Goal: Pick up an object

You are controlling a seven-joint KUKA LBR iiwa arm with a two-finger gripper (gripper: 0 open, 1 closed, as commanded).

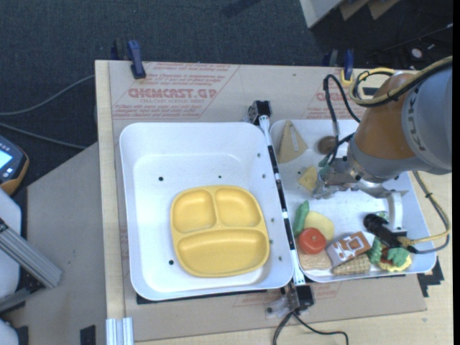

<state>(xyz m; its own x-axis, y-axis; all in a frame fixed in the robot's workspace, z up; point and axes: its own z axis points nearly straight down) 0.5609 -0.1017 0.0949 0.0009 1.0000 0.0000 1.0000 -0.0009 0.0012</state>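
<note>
Crowded right bin [352, 210]: pale wedge [291, 141] and brown lump [327, 144] by the far wall, yellow chunk [309, 180] mid-bin. Green pod [301, 216], tomato [312, 240], brown box [348, 247] and wafer [352, 267] packed along the near wall. Left bin [151, 164] just across the shared rim, carrying a yellow plate [215, 230] with bare floor all round it. Little open floor on the right, mainly a strip between chunk and pod. Arm [388, 131] in from the right, bent down over mid-bin. Gripper [327, 180] low, just right of the chunk. Cannot tell whether spread or closed.
</note>
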